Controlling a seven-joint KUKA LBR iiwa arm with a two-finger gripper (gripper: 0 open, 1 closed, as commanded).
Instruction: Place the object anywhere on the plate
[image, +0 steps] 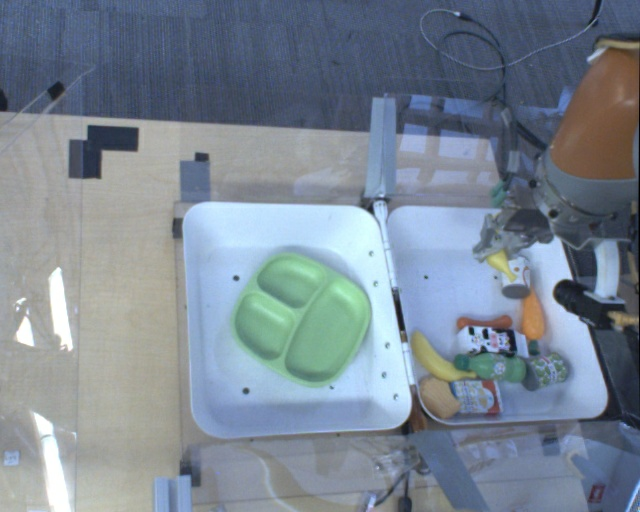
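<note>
The arm's orange band, looming closest to the lens at the upper right, is hanging over the right-hand white bin as the grey wrist is reaching down toward the bin's back half. The gripper is hovering just above a small yellow-and-white object; from this angle it cannot be told whether the gripper is open or closed, or whether it is touching that object. A small grey piece is lying just in front of the yellow item, with an orange carrot beside it. Nearer the bin's front edge, a black, white and red carton, a banana, a green bottle, a printed can and an orange-labelled packet are crowding together. Across the divider, the green three-compartment plate is sitting in the middle of the left-hand white bin, well apart from the gripper and the toys.
</note>
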